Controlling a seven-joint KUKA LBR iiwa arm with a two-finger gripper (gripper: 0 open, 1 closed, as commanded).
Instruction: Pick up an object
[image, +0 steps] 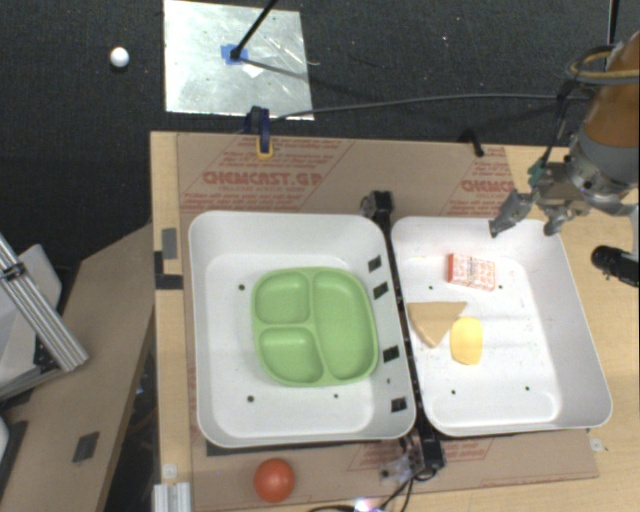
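Note:
In the right bin lie three things: a small red-and-white packet near the back, a tan wedge by the left wall, and a yellow block touching the wedge. My gripper hangs above the bin's back right corner, up and to the right of the packet. Its two dark fingers are spread apart with nothing between them.
The left bin holds a green divided plate. A red ball sits on the bench in front of the bins. A black clip row runs between the two bins. Cables cross the back of the bench.

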